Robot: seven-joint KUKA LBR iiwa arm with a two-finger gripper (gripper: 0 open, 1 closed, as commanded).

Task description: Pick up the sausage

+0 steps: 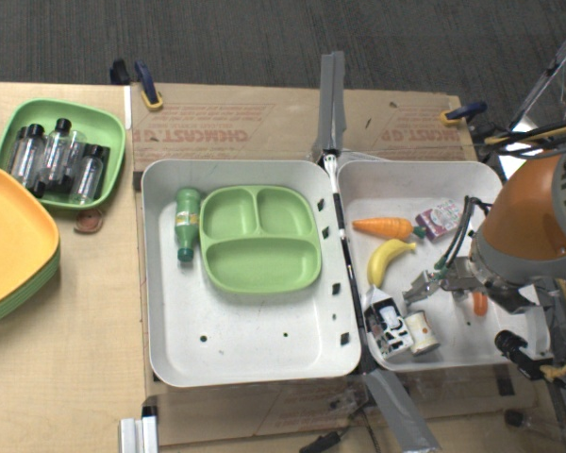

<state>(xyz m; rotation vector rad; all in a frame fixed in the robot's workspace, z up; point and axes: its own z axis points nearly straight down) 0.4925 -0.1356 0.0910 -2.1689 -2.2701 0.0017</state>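
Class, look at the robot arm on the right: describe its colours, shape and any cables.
The arm is a rounded body with a broad orange band above grey wrist parts. A thin dark cable loops beside it. The gripper is grey metal, with black fittings below it.

green divided plate (260,239), bottle (186,223) — carrot (383,226), banana (385,259)

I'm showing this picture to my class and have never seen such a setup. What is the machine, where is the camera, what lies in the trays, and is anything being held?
One camera looks down at a slant on a bench with two shallow white bins. The grey and orange machine at the right is a robot arm; its claw reaches into the right bin. That bin holds a carrot, a banana, a small purple packet, a small black and white item and a reddish piece, probably the sausage. The left bin holds a green divided plate and a green bottle. I can't see anything between the claw's fingers.
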